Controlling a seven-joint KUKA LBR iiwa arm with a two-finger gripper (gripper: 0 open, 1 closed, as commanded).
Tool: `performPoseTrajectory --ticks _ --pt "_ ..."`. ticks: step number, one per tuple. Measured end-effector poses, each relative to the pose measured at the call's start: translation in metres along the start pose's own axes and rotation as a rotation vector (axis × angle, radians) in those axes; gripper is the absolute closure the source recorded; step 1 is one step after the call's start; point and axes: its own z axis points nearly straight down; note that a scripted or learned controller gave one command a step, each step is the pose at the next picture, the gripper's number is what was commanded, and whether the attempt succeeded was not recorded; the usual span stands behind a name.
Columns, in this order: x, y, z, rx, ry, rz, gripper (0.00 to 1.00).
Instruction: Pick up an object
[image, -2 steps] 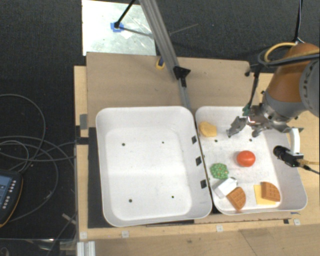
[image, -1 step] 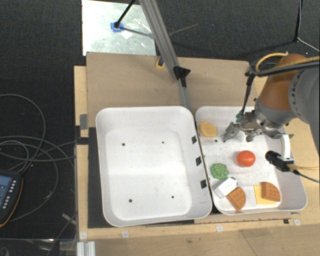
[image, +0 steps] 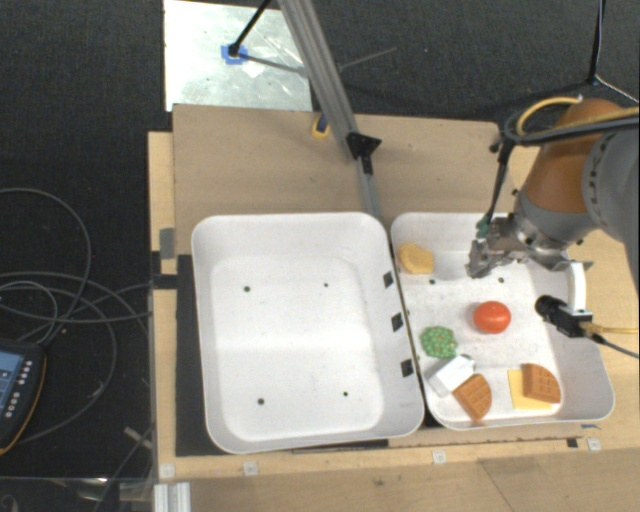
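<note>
1. Two shallow white bins sit side by side on the bench, touching along their inner walls at centre frame.
2. The left bin (image: 215, 330) has a bare floor marked by a few small dark dots.
3. The right bin (image: 600, 395) holds all the loose objects, as listed below.
4. A small yellow piece (image: 416, 260) lies in the bin's upper left corner, near the dividing wall.
5. A red tomato-like ball (image: 491, 317) rests near the bin's middle.
6. A green bumpy piece (image: 438, 342) lies left of the red ball, near the dividing wall.
7. A white block (image: 451, 374) sits just below the green piece, touching a brown waffle-patterned piece (image: 474, 396) at the bin's lower edge.
8. A second waffle-patterned piece (image: 540, 382) lies on a yellow slab (image: 522, 393) at lower right.
9. The arm (image: 585, 180) enters from the right edge; its gripper (image: 483, 258) hangs over the upper part of the right bin, between the yellow piece and the red ball, touching neither.
10. Jaw spacing cannot be determined; the fingertips appear as one dark mass.
</note>
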Motion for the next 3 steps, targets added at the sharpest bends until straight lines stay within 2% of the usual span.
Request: performPoseTrajectory --ticks 1,2,3 --pt "0.0 0.001 -0.044 -0.002 -0.001 -0.002 1.0" --pt "-0.006 0.011 -0.096 -0.004 -0.002 -0.004 1.0" --pt "-0.006 0.013 -0.128 -0.001 -0.001 -0.004 1.0"
